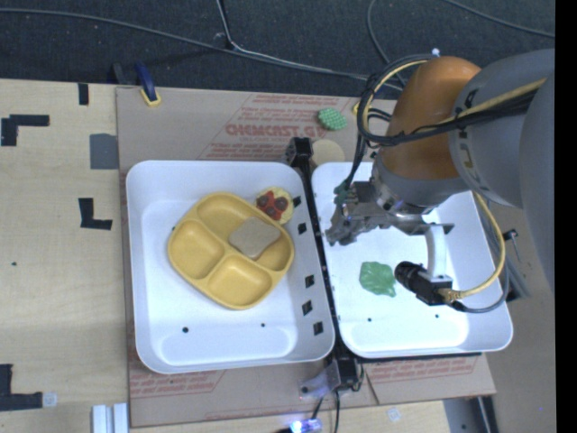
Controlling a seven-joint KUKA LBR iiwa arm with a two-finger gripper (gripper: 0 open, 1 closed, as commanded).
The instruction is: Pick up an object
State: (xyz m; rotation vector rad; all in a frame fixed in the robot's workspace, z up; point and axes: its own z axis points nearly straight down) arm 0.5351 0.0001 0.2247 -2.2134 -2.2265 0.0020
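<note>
Tool (347, 226) state cannot be determined; it hangs over the right bin (487, 327). Green crumpled object (377, 278) lies nearby. Cardboard lettering (261, 130) is not clearly legible.

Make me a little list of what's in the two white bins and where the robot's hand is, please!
left bin: holds a yellow divided plate
on the plate: a tan flat square piece in the middle; a small dark red item at its upper right edge
right bin: holds a green crumpled object
gripper: over the right bin, near its left wall, up and left of the green object
outside the bins: a small green dotted object on the cardboard behind them
</note>
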